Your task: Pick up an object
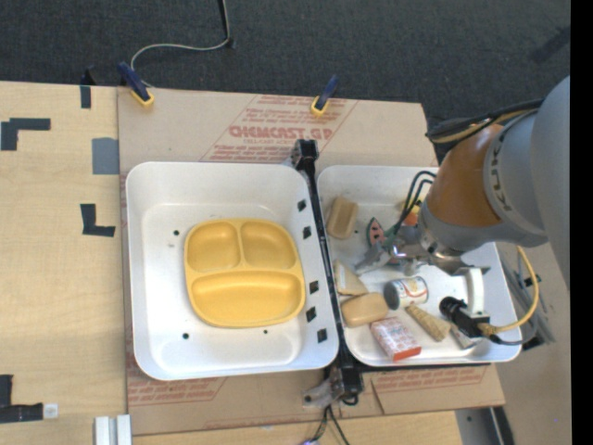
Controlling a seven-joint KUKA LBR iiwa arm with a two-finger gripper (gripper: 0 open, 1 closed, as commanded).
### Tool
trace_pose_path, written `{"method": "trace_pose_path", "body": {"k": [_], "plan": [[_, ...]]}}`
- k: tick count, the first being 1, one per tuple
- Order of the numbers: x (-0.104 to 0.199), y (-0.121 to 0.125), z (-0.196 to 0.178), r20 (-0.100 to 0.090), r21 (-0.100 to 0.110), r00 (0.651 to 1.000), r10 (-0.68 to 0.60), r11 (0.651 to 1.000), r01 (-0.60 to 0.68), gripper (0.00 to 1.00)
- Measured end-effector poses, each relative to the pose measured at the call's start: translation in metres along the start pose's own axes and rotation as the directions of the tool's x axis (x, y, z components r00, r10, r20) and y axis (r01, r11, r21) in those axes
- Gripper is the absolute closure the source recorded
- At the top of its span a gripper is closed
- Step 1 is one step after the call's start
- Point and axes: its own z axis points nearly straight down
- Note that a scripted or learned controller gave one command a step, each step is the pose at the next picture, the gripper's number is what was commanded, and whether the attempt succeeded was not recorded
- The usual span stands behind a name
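**Tabletop (56, 276).** It carries a brown cardboard sheet (269, 133), which is pinned at its far edge by two clamps, one blue and yellow (136, 85) and one yellow (324, 99). Two shallow white bins stand on the sheet side by side, touching along a shared wall.

**Left bin (148, 248).** It holds one yellow divided plate (246, 273), lying flat at about the bin's middle.

**Right bin (371, 179).** The loose items for picking lie here.
- A tan block (341, 217) sits towards the far-left corner, close to the shared wall.
- A small red and green item (375, 233) lies just beside the block, towards the bin's middle. Its kind cannot be made out.
- A pale wedge (348, 281) lies by the shared wall.
- A tan oblong piece (364, 309) lies close against the wedge on its near side.
- A red and white packet (397, 339) lies at the near edge.
- A white canister (408, 291) with a red label lies on its side near the middle.
- A tan cone-shaped piece (427, 323) lies just beside the canister, towards the near edge.

**Arm (482, 193).** It is grey with an orange band. It reaches in across the right bin's right edge and covers the far-right corner.

**Gripper (387, 253).** It is low over the bin's middle, between the red and green item and the white canister. It appears to be close to both, but contact cannot be confirmed. Whether it is open or closed cannot be told from this angle, and no item can be confirmed in its grasp.
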Motion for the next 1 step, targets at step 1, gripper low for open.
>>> {"method": "trace_pose_path", "body": {"k": [1], "plan": [[-0.0043,0.0834,0.0008,0.000,0.000,1.000,-0.001,1.000,0.001,0.00]]}}
